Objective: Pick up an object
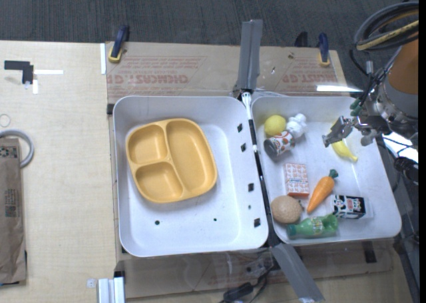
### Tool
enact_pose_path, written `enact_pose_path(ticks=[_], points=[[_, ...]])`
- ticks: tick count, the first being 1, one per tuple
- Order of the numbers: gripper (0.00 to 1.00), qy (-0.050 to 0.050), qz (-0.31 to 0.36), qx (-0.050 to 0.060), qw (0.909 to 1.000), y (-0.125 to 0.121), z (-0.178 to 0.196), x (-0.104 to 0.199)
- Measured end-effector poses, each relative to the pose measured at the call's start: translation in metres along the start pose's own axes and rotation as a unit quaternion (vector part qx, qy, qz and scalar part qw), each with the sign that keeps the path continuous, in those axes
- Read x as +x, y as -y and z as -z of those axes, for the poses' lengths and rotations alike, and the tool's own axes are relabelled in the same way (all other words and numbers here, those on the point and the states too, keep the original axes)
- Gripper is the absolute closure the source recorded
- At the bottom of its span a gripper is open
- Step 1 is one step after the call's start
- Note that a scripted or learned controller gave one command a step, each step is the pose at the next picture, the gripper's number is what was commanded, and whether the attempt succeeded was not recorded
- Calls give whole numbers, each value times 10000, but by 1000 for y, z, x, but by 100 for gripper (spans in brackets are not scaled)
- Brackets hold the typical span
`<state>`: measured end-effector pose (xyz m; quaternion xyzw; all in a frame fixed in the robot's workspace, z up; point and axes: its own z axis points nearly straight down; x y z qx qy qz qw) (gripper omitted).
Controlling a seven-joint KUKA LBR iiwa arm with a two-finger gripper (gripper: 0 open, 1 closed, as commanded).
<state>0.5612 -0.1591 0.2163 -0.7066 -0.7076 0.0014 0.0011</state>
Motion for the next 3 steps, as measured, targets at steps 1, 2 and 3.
enact_pose_path(ticks=[1,2,3], points=[[0,9,276,-34,9996,57,-121,19],[100,-9,264,-41,9996,56,-112,20],[100,7,611,-7,9981,48,34,82]])
